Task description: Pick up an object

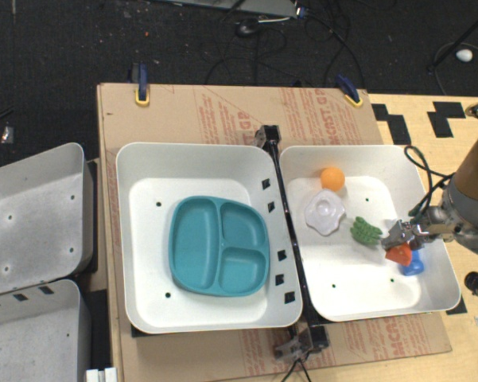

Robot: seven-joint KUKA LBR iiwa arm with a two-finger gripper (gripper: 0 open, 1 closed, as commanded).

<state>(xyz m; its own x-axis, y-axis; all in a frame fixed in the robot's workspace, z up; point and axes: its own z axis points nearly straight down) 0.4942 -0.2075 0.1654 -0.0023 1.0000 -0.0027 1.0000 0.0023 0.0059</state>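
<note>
The gripper (401,237) is seen low in the right bin (429,297), just beside a red piece (398,254) and blue piece (413,267); whether it is clenched cannot be told. A green toy (366,231), clear cup (324,213) and orange ball (332,178) lie further left. A teal tray (219,246) sits in the left bin (139,213).

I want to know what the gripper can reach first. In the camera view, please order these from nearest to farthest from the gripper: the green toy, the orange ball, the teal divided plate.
From the gripper:
1. Green toy, right bin, just left of the gripper.
2. Orange ball, right bin, toward its far side.
3. Teal divided plate, in the left bin.
</note>
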